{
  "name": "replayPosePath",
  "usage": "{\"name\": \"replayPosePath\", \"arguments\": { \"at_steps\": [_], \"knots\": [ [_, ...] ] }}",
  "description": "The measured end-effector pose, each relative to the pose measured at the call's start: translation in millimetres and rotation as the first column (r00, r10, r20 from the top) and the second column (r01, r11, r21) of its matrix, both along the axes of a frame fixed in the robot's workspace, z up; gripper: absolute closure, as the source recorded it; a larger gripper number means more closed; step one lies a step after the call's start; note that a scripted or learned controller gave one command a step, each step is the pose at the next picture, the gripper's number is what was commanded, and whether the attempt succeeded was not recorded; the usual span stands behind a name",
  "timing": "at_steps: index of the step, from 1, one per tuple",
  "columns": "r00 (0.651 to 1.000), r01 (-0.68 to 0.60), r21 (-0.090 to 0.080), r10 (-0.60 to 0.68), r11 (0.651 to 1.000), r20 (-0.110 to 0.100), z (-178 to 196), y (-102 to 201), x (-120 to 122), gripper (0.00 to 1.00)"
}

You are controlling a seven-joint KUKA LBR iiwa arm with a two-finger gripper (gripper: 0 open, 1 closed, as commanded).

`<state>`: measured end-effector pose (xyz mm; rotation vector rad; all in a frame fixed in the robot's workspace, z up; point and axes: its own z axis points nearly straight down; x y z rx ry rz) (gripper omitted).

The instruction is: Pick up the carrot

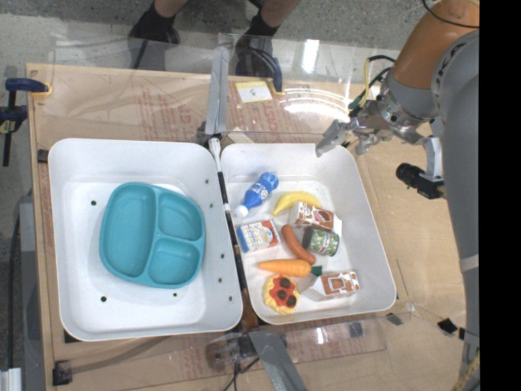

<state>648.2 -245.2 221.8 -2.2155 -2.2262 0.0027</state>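
From my remote seat I see the bench (122,104), a pale wooden top under a clear sheet, carrying two shallow white bins side by side. The arm (444,47), grey with its orange band, reaches in from the right and hangs above the far right corner of the right bin (370,226). The left bin (73,243) holds a teal divided plate (151,233) with three compartments, lying flat near its middle. The right bin carries all the small things, grouped toward its centre and near side. The end effector (342,141) sits over the far rim of that bin, well apart from the objects; I see its two fingers spread, with nothing between them. Among the contents, a yellow banana (296,200) lies beyond a small carton (315,216), and a blue and white bottle (258,192) lies tilted near the left wall. A sausage (296,243) lies at a slant beside a dark can (321,241). The carrot (286,267) lies flat on the bin floor just near of the sausage, leafy end pointing right, with a red and yellow toy (282,293) just in front of it. A second carton (339,283) lies to its right, and a third (257,235) near the left wall.
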Motion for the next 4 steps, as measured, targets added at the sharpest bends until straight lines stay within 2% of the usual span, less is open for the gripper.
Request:
{"name": "replayPosePath", "arguments": {
  "at_steps": [1, 2, 3, 4],
  "knots": [
    [0.990, 0.139, 0.000, -0.139, 0.990, 0.000, 8, 30, -57, 0.00],
    [0.969, 0.246, 0.000, -0.246, 0.969, -0.001, 30, 28, -97, 0.00],
    [0.959, 0.285, 0.000, -0.285, 0.959, -0.003, -78, 43, -157, 0.00],
    [0.980, 0.200, 0.001, -0.200, 0.980, -0.003, -131, 124, -197, 0.00]
  ]
}}
